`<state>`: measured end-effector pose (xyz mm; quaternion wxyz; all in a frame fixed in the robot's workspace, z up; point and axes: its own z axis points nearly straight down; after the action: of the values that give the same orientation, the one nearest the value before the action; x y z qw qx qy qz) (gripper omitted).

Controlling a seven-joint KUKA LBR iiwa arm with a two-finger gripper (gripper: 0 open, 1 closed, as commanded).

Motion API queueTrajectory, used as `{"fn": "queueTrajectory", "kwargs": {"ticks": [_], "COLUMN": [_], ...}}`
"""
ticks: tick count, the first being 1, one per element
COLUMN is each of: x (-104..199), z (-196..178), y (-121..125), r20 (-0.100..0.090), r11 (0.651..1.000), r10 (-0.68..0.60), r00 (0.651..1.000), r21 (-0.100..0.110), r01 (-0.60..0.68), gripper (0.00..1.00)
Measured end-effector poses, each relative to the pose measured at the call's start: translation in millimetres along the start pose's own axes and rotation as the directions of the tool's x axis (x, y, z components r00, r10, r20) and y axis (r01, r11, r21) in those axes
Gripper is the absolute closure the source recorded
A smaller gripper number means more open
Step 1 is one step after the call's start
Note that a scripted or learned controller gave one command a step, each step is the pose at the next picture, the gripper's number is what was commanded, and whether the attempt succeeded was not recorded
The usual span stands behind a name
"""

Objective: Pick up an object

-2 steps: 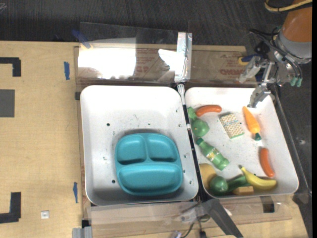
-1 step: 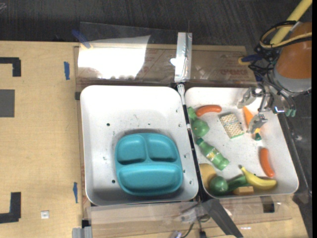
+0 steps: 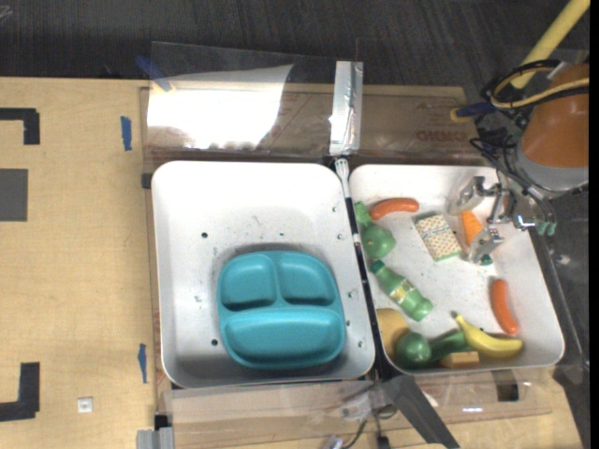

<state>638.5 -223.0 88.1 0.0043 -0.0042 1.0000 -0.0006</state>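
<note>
Claw [image 3: 479,224] sits low in the right bin [image 3: 547,293], upper right area, fingers closed on a small orange carrot-like piece [image 3: 471,224]. Checkered sponge [image 3: 437,236] just left of it. Sausage [image 3: 394,208] near the top edge, another sausage [image 3: 504,305] lower right. Banana [image 3: 487,340], green bottle [image 3: 404,292] and green pepper [image 3: 379,240] along the left and bottom. Left bin [image 3: 187,213] holds a teal divided tray [image 3: 279,309].

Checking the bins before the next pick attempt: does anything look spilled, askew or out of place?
Nothing looks spilled or damaged. The teal divided tray lies flat in the left bin. The toy food in the right bin lies loosely scattered, with the claw low among it.
</note>
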Motion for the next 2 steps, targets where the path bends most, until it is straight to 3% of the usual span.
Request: {"fn": "queueTrajectory", "kwargs": {"ticks": [1,2], "x": [-27,-10], "z": [0,0], "y": [0,0], "r20": [-0.019,-0.002], "r11": [0.993,0.995], "r10": [0.119,0.104], "r00": [0.993,0.995], "r21": [-0.003,0.001], "r01": [-0.119,-0.104], "gripper": [0.00,0.00]}}
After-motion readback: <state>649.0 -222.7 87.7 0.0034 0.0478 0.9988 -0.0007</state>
